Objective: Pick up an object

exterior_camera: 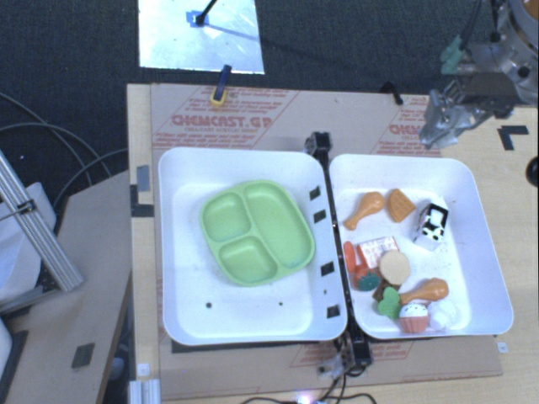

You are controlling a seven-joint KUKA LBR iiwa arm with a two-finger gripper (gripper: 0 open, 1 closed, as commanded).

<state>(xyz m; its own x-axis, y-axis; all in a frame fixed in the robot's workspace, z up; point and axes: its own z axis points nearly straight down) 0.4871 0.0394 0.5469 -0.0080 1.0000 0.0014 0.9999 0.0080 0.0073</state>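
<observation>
Plastic toy food: we find the candidates for pick-up heaped in the right bin (pixel 484 251); no single object is singled out by the task, so any of them qualifies.
Drumsticks: one (pixel 364 209) lies near the bin's far-left part, a second (pixel 426 291) near the front; both lie flat, handles exposed, which we judge favourable for a two-finger grasp.
Black-and-white carton (pixel 433 223): it stands apart from the cluster toward the right, with free space around it; we rate it the easiest target.
Front cluster: a round biscuit-like disc (pixel 394 268), a red-and-white packet (pixel 377 247) and a cupcake (pixel 413 317) sit touching or just beside one another; crowding here could spoil a grasp.
Orange wedge (pixel 401 204): just beside the far drumstick.
Left bin (pixel 181 310): it holds a green divided tray (pixel 257 231), lying flat and slightly turned, its compartments bare; we take it as a likely receiving place.
Gripper (pixel 438 129): it hangs above the bench beyond the right bin's far rim, well apart from every object and holding nothing; whether the fingers stand wide or narrow we cannot tell.
Progress: pick-up not yet begun, in our judgement; descent into the right bin is what remains.
</observation>
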